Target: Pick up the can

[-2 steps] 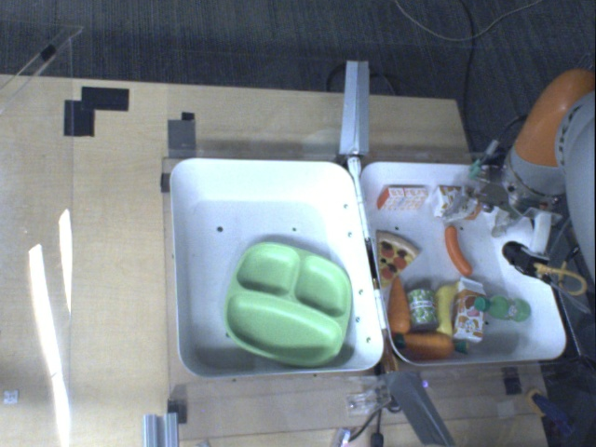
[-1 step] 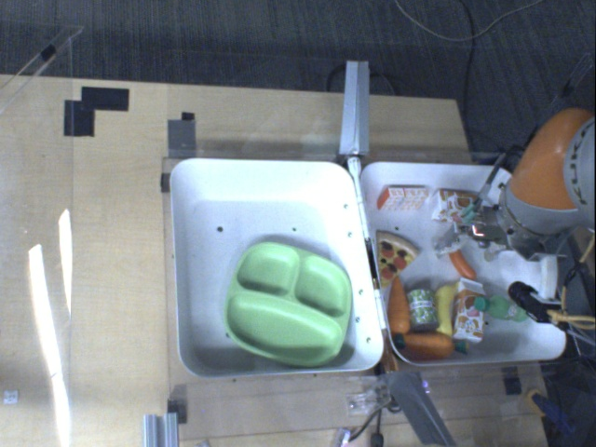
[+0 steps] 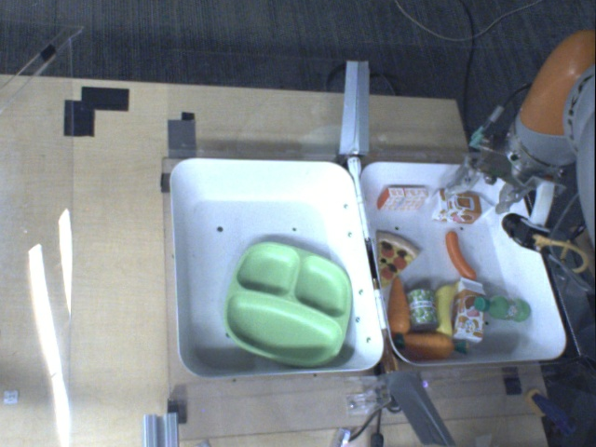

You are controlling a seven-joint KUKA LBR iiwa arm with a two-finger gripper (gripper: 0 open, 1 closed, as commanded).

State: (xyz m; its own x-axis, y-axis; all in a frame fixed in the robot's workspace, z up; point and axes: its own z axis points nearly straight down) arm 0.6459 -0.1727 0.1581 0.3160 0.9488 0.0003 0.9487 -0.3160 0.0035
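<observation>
Toward the lower middle of the right-hand white bin (image 3: 555, 335) sits the small green-labelled can (image 3: 422, 308), upright as far as I can judge, wedged among toy food: an orange carrot (image 3: 399, 307) touches it on the left, a yellow banana (image 3: 446, 307) on the right, and a second orange vegetable (image 3: 427, 345) lies just below it. A pizza slice (image 3: 394, 255) rests above the carrot, and a red sausage (image 3: 460, 254) lies toward the bin's centre.

My two-finger gripper (image 3: 486, 177) hangs at the upper right of the frame, over the bin's far edge near a small orange-and-white carton (image 3: 461, 208) — well apart from the can. I cannot tell from this slanted view how the gripper is set; the metalwork blurs into the clutter behind it.

As I judge it, the approach has not begun. To do it well I would bring the arm down-frame and left until it stands squarely over the can, then descend vertically, closing along the up-down line of the picture — the neighbours crowd its left and right (and the lower side is not much freer). The left bin (image 3: 196, 250) holds a green sectioned tray (image 3: 291, 302), irrelevant here.
</observation>
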